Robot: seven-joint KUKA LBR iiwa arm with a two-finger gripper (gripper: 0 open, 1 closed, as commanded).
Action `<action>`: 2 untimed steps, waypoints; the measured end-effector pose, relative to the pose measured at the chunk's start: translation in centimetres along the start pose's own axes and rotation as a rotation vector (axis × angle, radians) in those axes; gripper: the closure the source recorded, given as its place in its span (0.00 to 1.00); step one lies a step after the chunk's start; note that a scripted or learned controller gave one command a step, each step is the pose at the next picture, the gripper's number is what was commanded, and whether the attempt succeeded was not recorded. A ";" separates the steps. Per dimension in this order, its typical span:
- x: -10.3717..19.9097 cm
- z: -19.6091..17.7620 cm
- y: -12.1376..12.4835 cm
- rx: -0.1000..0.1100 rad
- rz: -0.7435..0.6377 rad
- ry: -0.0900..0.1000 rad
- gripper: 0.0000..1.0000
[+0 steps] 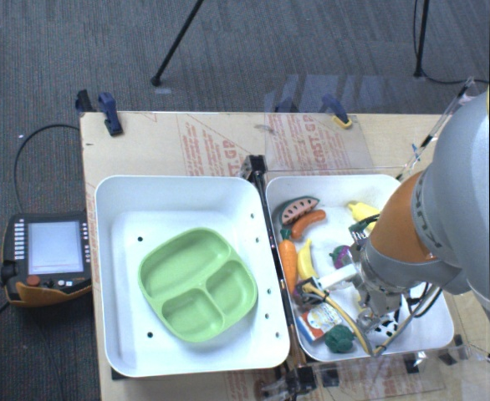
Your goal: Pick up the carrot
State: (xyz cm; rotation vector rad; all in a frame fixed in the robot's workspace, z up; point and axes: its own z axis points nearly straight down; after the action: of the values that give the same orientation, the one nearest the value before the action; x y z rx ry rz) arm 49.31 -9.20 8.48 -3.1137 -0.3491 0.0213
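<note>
The carrot (288,261) lies along the right bin's (433,337) left wall, beside a banana (305,261), so access is tight. The gripper (377,320) hangs over the bin's near corner; whether it grips anything cannot be told.

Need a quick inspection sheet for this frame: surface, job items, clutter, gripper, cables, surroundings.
Surface: bench bears two white bins; left bin holds a green divided plate.
Job's things: carrot lies along the right bin's left wall, untouched.
Clutter: sausage, banana, green piece and other toys around it.
Grippers: gripper low over the right bin's near side; finger state unclear.
Cables: black cable on the floor.
Surroundings: pendant left, tripod legs behind, clamps on the bench edge.
</note>
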 end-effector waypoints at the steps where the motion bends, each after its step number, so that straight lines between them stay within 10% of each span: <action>1: 9.6 -10.7 -5.9 -0.003 0.016 0.020 0.00; 2: 2.3 -10.1 -4.7 -0.003 0.025 0.003 0.00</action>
State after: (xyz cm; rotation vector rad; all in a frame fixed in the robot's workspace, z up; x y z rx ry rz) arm 50.66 -4.14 18.56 -3.1204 -0.3111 0.0159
